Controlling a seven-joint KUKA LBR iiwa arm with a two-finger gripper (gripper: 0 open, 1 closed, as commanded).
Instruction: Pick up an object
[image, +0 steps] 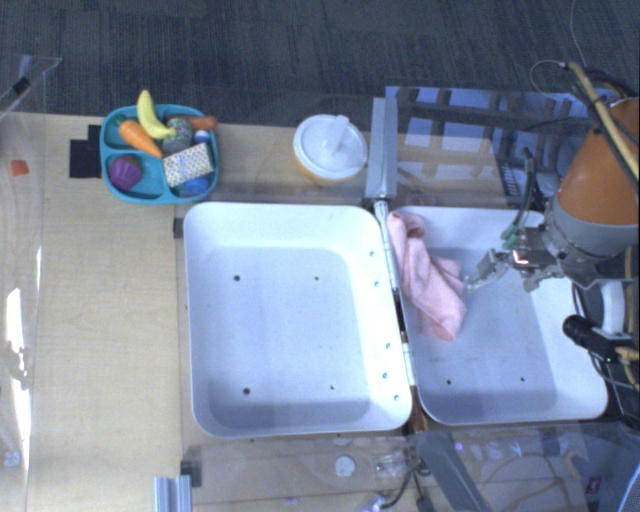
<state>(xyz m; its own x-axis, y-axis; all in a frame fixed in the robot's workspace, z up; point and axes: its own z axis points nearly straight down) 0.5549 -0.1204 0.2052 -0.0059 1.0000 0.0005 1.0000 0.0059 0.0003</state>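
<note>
The pink cloth (428, 280) lies crumpled against the right bin's (560, 400) left wall, and the claw (484, 270), its fingers released just beside it, should sink onto the nearest fold before clenching.

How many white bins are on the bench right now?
2. The left bin sits in the middle of the bench; the right bin is alongside it, with a pink cloth draped at its left edge and the tool above it.
</note>
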